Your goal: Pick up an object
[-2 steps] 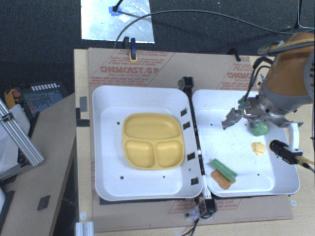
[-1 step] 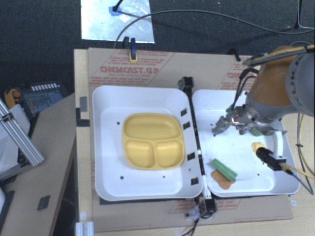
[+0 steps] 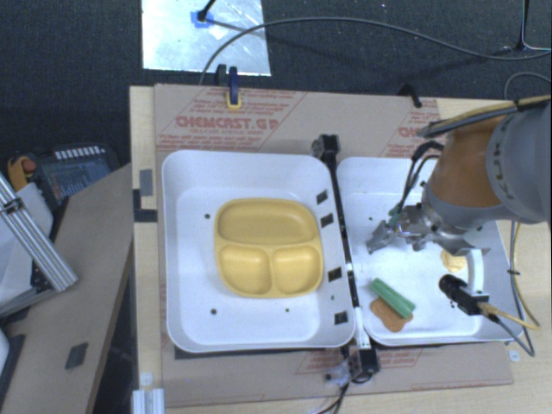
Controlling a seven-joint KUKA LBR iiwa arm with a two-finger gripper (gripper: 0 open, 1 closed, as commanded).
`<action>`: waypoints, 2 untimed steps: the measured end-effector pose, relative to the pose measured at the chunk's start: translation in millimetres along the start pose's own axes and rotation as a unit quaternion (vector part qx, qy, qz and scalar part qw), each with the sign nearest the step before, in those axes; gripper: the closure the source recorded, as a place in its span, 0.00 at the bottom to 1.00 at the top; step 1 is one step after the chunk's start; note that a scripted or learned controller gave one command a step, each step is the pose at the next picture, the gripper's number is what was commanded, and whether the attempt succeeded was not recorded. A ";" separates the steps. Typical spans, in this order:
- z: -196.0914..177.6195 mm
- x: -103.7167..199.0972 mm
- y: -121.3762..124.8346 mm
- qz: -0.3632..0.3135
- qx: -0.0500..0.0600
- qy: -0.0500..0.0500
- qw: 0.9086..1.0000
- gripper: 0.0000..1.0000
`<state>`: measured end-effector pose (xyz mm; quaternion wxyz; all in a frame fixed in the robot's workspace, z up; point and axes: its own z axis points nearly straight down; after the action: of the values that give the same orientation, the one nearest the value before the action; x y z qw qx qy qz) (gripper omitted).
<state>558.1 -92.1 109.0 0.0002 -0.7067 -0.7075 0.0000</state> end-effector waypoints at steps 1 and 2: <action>25.1 0.3 0.5 0.000 0.000 0.000 1.000 0.00; 13.8 0.0 1.2 0.000 -0.001 0.000 1.000 1.00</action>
<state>559.3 -92.1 95.1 -0.0007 -0.7069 -0.7073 -0.0006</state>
